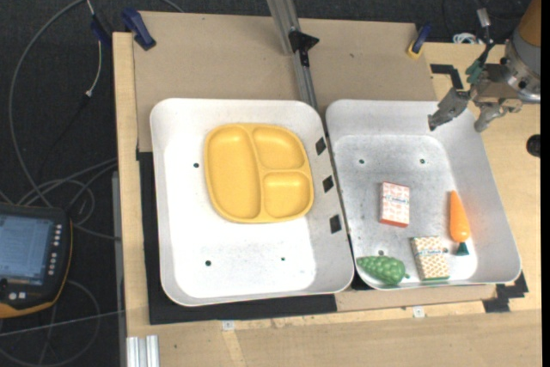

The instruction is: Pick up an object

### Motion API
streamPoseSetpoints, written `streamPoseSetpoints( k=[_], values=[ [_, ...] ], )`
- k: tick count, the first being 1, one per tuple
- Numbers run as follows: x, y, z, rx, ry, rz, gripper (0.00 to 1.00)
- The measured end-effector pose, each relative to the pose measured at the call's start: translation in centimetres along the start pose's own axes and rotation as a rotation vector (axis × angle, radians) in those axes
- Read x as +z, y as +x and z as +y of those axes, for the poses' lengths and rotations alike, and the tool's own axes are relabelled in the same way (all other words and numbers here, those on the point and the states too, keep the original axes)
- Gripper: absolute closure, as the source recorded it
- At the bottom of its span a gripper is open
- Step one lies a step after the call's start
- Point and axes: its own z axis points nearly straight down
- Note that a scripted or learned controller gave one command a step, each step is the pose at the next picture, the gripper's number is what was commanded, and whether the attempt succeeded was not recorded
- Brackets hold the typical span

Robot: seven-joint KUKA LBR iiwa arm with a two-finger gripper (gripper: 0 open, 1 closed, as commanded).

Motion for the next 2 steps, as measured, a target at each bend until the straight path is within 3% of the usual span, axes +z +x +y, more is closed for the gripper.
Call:
streamPoseSetpoints(
  k=[1,2],
  values=[
    [0.0,0.0,0.0,0.0,0.0,0.0,0.0],
    [6.2,0.1,0.5,0.001,0.005,0.001,0.0]
  ],
)
